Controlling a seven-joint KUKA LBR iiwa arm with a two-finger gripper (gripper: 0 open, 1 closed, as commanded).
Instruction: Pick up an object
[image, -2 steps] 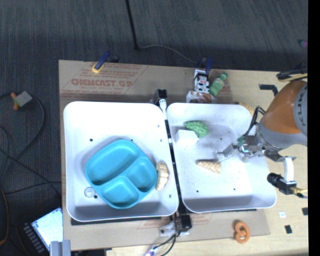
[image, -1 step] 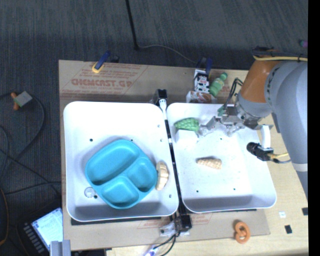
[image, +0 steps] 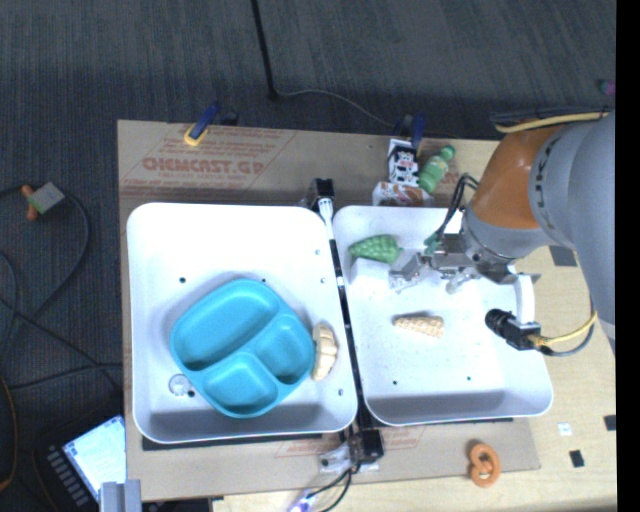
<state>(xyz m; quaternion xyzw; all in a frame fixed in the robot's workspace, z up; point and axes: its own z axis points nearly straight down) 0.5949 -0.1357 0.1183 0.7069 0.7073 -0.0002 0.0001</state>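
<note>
My gripper (image: 428, 276) hangs over the right bin (image: 500, 395), near its back middle. Its two grey fingers (image: 404, 272) stand apart, open, with nothing between them. A green bumpy object (image: 374, 247) lies just to the gripper's left, at the bin's back left. A tan, cone-shaped ridged piece (image: 418, 324) lies on the bin floor a little in front of the gripper. In the left bin (image: 160, 240) sits a blue divided plate (image: 242, 345), with a cream, banana-like piece (image: 325, 350) against its right edge.
The grey arm with its orange band (image: 505, 190) covers the right bin's back right corner. A black cable fitting (image: 508, 327) hangs over the bin's right side. Small toys (image: 415, 172) stand behind the bins. An orange ring (image: 484, 462) lies on the bench in front.
</note>
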